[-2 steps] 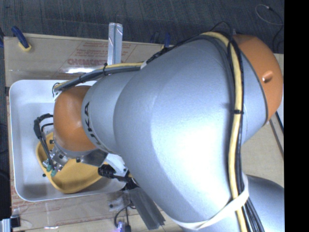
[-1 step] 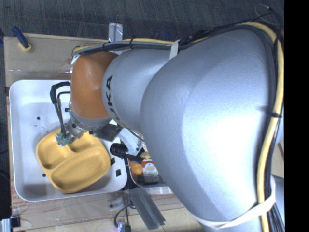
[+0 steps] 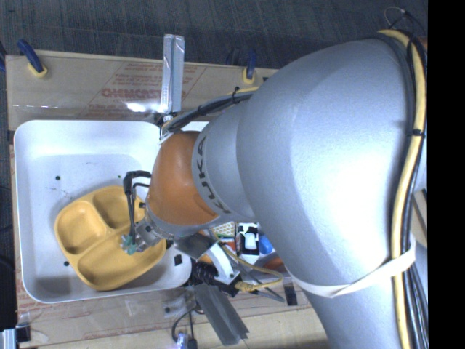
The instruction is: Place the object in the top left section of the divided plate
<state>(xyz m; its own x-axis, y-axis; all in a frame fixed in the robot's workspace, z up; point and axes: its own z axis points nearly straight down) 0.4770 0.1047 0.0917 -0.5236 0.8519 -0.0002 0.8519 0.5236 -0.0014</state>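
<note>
I see a yellow plastic divided plate [image 3: 94, 240] lying inside the left shallow white bin [image 3: 43, 151]. My grey-and-orange arm's gripper [image 3: 132, 244] hangs over the plate's right side; whether the claw is open or closed, I cannot tell. A small teal object [image 3: 130, 248] sits at its tip, over the plate's divider.

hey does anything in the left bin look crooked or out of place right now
The yellow divided plastic plate lies at a slant to the white bin, not squared with its walls. Nothing looks spilled or broken.
</note>
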